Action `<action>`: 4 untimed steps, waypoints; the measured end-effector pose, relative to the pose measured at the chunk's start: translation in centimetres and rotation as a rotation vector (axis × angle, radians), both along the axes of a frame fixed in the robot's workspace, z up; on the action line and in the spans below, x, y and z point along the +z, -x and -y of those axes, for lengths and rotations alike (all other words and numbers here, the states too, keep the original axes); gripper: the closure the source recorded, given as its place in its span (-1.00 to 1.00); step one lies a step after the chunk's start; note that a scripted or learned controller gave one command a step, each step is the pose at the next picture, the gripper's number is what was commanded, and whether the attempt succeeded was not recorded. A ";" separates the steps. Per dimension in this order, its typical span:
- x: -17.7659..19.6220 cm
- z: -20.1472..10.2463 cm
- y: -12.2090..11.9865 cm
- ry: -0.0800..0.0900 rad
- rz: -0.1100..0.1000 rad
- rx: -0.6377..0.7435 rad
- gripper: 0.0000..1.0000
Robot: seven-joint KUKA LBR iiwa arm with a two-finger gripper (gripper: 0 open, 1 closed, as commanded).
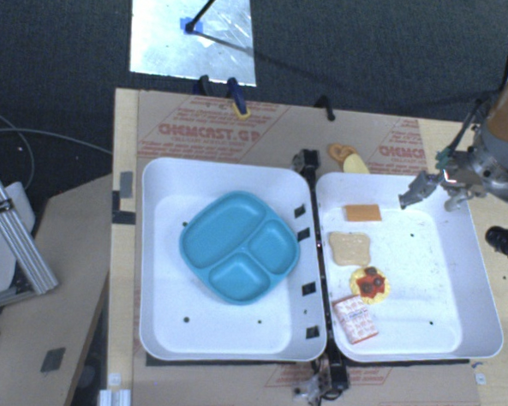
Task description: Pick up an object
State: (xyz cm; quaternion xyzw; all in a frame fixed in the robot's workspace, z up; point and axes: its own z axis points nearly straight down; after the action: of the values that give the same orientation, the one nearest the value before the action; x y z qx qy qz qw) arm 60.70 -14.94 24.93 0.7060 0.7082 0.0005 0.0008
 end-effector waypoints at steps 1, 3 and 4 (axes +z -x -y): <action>23.7 -2.1 2.4 0.004 0.021 0.004 -1.00; 28.6 -25.6 3.0 -0.005 0.001 0.016 -1.00; 21.9 -35.3 4.4 -0.002 0.000 -0.001 -1.00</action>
State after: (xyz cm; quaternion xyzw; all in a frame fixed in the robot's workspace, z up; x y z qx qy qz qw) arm 56.28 20.32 46.81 0.7062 0.7080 0.0010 0.0001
